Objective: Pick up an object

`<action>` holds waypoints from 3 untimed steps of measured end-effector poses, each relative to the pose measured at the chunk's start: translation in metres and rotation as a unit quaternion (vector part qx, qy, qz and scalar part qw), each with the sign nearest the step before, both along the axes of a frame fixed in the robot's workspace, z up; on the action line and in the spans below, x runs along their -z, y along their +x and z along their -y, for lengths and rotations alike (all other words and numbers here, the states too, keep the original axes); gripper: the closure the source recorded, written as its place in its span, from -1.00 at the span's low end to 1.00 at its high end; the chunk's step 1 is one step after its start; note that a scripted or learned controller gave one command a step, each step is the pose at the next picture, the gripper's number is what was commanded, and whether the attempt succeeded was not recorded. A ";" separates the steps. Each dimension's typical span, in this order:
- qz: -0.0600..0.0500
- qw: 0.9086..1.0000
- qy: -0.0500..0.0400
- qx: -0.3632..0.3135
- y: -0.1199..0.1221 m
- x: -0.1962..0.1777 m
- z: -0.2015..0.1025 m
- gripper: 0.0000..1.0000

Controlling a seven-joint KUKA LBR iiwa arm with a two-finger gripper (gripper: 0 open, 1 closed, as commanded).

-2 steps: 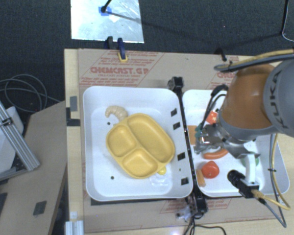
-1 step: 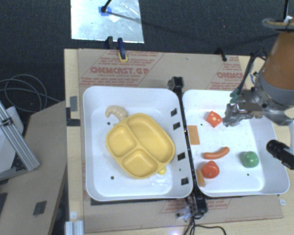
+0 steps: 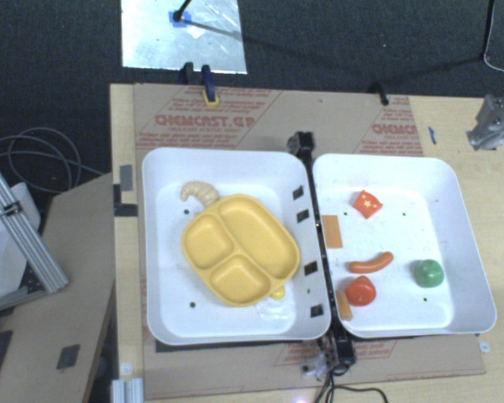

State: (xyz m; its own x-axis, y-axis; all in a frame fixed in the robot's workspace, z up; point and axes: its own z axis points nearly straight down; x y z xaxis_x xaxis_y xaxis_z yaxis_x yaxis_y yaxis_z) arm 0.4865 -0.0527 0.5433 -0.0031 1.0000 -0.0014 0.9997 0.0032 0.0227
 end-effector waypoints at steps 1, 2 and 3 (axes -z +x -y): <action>-0.018 1.000 0.001 0.001 0.043 0.360 -0.011 1.00; -0.007 1.000 -0.001 0.002 0.053 0.276 0.018 1.00; -0.001 1.000 0.000 -0.003 0.153 0.164 -0.024 1.00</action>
